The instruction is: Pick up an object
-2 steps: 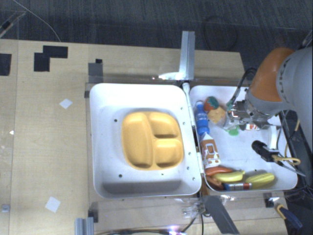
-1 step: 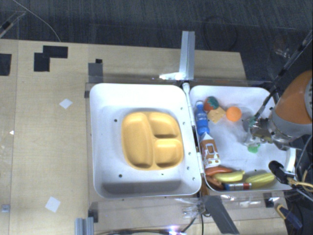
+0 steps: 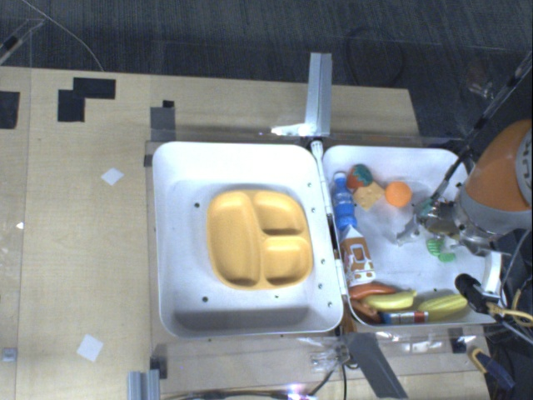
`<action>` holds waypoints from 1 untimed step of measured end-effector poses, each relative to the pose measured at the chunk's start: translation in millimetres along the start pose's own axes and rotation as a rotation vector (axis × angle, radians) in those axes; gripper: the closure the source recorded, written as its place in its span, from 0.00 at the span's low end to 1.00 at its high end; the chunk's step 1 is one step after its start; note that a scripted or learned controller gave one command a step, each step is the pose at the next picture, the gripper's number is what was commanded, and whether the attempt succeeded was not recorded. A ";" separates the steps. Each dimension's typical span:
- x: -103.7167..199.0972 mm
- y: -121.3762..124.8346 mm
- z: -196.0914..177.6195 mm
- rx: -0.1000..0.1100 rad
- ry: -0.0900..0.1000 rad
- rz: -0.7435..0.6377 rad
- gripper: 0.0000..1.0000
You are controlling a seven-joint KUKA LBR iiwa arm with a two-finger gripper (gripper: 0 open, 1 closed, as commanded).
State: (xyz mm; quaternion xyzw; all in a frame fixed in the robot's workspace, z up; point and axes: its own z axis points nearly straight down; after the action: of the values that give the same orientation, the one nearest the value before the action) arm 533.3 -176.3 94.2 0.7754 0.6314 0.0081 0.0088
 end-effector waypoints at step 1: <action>30.9 62.7 2.2 0.000 -0.003 -0.027 0.00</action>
State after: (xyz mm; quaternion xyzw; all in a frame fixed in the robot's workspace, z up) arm 600.9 -158.7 93.6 0.7667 0.6419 0.0071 0.0098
